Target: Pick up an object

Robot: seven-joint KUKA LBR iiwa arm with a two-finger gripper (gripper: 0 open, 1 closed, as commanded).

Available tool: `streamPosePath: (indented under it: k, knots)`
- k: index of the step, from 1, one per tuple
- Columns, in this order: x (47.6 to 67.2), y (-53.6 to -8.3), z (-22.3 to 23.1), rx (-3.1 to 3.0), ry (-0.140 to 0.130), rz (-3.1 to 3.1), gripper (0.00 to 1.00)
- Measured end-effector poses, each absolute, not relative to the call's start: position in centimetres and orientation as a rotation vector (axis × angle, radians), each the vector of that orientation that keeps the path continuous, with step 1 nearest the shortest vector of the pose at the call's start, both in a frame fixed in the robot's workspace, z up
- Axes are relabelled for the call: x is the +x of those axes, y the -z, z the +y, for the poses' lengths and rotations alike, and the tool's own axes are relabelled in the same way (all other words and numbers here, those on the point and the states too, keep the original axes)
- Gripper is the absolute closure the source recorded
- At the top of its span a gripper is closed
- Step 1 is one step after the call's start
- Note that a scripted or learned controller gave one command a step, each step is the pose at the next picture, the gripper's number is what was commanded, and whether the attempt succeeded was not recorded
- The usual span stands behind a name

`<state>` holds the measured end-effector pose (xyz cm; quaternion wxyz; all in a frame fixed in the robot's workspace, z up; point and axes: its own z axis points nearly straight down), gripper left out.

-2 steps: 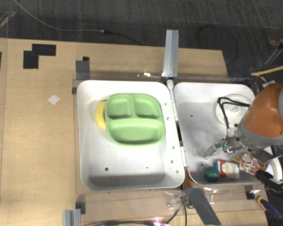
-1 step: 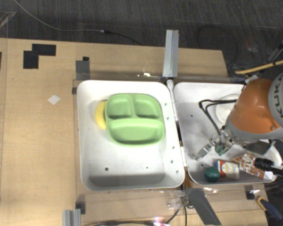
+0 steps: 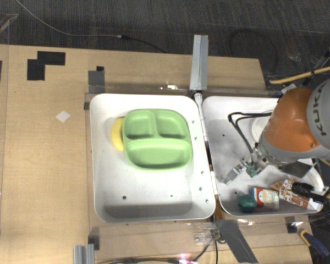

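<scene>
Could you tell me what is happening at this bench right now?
A grey KUKA arm with an orange band reaches from the right into the right bin. Its claw hangs low over bare bin floor, with nothing visible between its fingers. A green-capped bottle and a slim packet lie along that bin's near edge. In the left bin a green divided tray sits partly over something yellow.

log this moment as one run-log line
arm: over right bin | gripper: low above bin floor | near: green ball, bottle | left bin: green divided plate, yellow object
</scene>
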<state>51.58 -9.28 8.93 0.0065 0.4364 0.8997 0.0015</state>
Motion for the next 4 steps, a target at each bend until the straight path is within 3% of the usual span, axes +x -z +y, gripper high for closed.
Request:
streamPosePath:
  k: [1, 2, 4]
  knots:
    - [53.1, -8.9, -9.3, 1.373, -0.006, 2.813, 0.0]
    - [61.3, -8.7, -9.8, 1.384, -0.005, 2.81, 0.0]
    - [63.6, -8.7, -8.8, 2.018, -0.006, 2.4, 0.0]
